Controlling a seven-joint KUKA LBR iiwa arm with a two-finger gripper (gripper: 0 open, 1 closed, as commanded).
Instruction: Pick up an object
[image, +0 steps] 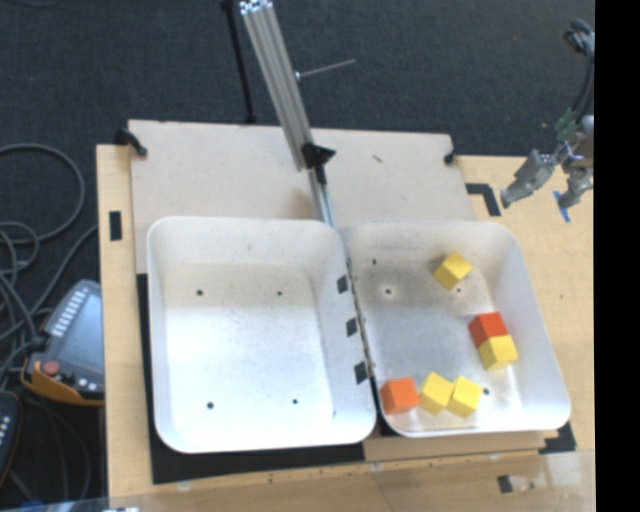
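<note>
Right bin (535, 330): four yellow cubes (452, 269), two orange cubes (400, 395)

Legible text, labels, brands, numbers, signs: none. The handheld pendant (75, 340) is showing a keypad too small to read; the blocks, both white bins and the bench are bearing no readable marking.
</note>
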